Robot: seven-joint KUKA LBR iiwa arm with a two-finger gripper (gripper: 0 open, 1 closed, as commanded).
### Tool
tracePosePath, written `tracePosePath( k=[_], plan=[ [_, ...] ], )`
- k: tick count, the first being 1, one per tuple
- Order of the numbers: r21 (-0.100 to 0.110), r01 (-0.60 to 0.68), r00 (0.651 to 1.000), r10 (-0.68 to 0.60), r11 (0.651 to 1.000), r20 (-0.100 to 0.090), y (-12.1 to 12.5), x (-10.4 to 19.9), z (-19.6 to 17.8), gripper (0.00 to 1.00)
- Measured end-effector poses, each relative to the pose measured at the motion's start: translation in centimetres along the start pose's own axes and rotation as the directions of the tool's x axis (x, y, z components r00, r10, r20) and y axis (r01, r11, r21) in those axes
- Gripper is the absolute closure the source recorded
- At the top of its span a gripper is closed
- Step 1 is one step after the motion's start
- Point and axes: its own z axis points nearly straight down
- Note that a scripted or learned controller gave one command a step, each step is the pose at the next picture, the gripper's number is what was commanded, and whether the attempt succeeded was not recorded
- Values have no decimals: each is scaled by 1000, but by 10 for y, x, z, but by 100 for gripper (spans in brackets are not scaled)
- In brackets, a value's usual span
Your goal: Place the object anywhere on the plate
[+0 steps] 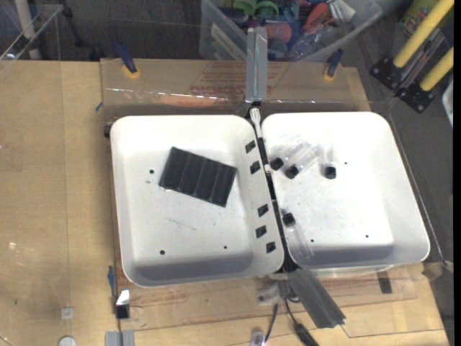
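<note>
Camera view is being taken as the basis: the object to be moved is being judged to be the clear piece that is lying near the inner wall of the right bin, towards its far side, though which item is meant cannot be told for certain. 2 small black bits are being seen close to it, one just to its right and another just below it, and a 3rd is lying nearer the front, beside the divider

The plate is being judged to be the dark ribbed slab, which is resting flat and slightly skewed in the left bin, well apart from the clear piece. Nothing is being carried on it

The task is therefore being judged as not yet begun: the pick, the crossing of the divider and the release onto the slab are all being left to do. Whether the gripper is released or clenched cannot be told
</note>
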Motion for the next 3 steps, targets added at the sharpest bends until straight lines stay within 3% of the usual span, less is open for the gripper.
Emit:
tracePosePath(
  k=[1,2,3],
  plan=[
    [3,38,999,-38,999,0,-2,2,0,100],
    [3,375,927,-375,927,-2,-2,3,0,100],
    [-2,571,821,-571,821,0,20,14,0,100]
  ],
)
